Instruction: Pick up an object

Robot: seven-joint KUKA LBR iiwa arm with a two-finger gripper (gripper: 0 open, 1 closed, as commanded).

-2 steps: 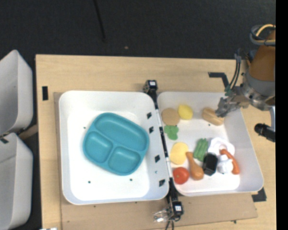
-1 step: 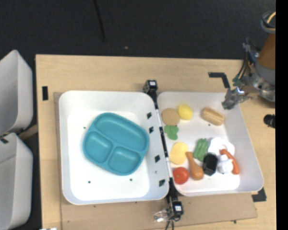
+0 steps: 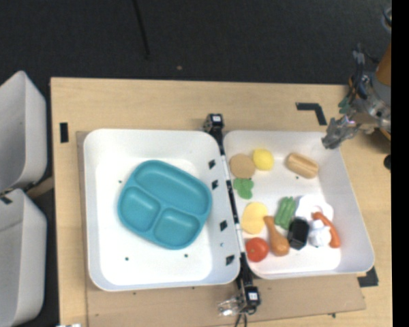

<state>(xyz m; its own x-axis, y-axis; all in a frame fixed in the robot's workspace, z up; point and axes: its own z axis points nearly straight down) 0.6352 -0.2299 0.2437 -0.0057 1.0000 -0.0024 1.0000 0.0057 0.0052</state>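
The right bin [image 3: 341,182] holds several toy foods: a bread roll [image 3: 302,164], a yellow ball [image 3: 263,159], a tan cookie [image 3: 243,165], a green piece [image 3: 244,187], a yellow lump [image 3: 254,216], a red tomato [image 3: 257,249], a drumstick [image 3: 276,237], a green pod [image 3: 285,210], a black block [image 3: 298,232] and a white-and-orange piece [image 3: 322,230]. My gripper [image 3: 334,136] hangs over the bin's far right corner, up and to the right of the bread roll, with nothing seen held.
The left bin [image 3: 102,251] holds a teal divided plate [image 3: 165,204]. Black clips [image 3: 214,122] sit along the seam between the bins. White chair-like shapes [image 3: 10,176] stand at the left of the bench.
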